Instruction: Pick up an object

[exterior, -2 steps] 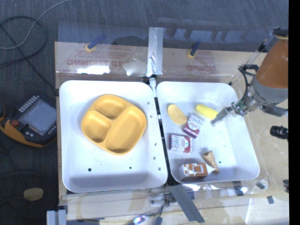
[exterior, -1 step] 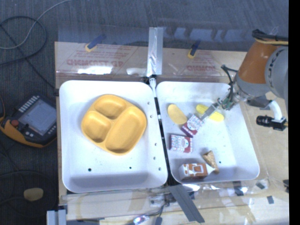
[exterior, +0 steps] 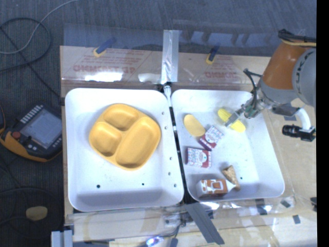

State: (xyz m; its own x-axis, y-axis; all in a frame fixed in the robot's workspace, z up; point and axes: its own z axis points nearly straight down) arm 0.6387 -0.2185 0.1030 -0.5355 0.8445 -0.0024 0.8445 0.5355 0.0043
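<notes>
Overhead, slanted look at the bench (exterior: pixel 288 153) with two white bins side by side. Left bin (exterior: pixel 82 184): one yellow divided plate (exterior: pixel 125 136) with three compartments, lying roughly mid-bin, slightly toward the far side. Right bin (exterior: pixel 267 174): several small things. A yellow oval piece (exterior: pixel 194 125) lies near the left wall. Just beside it, a small red-and-white packet (exterior: pixel 213 136), tilted. Nearer the camera, a second red-and-white packet (exterior: pixel 198 157), lying flat. At the near wall, a brown-and-white carton (exterior: pixel 213 188) on its side, and touching or just beside its right end a small tan wedge (exterior: pixel 231 175). Toward the far right of the bin, a yellow block (exterior: pixel 230 120), in line with the arm's tip. Arm (exterior: pixel 286 68) comes in from the right, grey with an orange band, wrist angled down and to the left over the right bin's far corner. Hand (exterior: pixel 240 115) sits low, right at the yellow block; its tip overlaps the block's middle, so the block shows as a yellow part on each side of it. Contact looks likely, but the view is too small and cluttered at the tip to say whether the hand is released or clenched, or whether the block is between its parts: cannot tell. Block appears to rest on the bin floor, well apart from the packets. On the floor to the left of the bench, a control pendant (exterior: pixel 34 135) with a grey screen and orange casing, with dark cables (exterior: pixel 23 45) trailing nearby.
</notes>
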